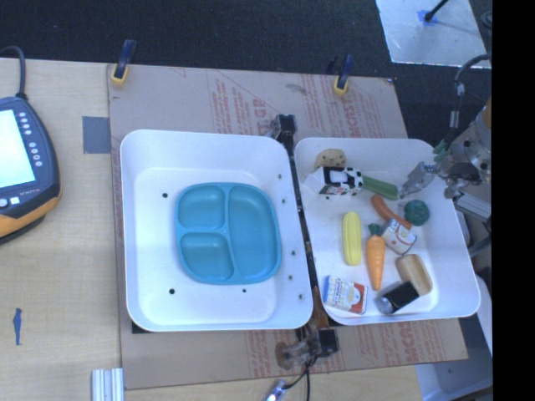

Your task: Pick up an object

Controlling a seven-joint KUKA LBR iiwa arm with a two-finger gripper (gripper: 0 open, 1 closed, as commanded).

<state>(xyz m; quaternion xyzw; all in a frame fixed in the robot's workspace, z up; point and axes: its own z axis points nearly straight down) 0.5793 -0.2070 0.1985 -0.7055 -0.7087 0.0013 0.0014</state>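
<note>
You've got the gripper (430, 176) at the far right of the frame, over the upper right corner of the right bin (468, 261), a glossy white shallow tray. Its metal fingers (415, 177) look spread apart w/ nothing between them, tho the view's dim there, so treat that as probable.

Objs all sit in the right bin: a matte dark teal ball (416, 212) just below the fingers, apart from them; a smooth yellow corn cob (351, 238) upright at center; a tapered orange carrot (376, 260) just right of it; a black-and-white cow toy (340, 181) at upper left; a tan bread-shaped piece (414, 273) lower right; a flat printed carton (345, 294) at the bottom edge.

Left bin (142, 224) holds a rounded blue plastic plate (227, 232), 3 compartments, centered. Both bins rest on brown cardboard (242, 98) held w/ clamps along the top edge. A tablet-like pendant (21, 165) lies at the left edge on the wood bench.
</note>
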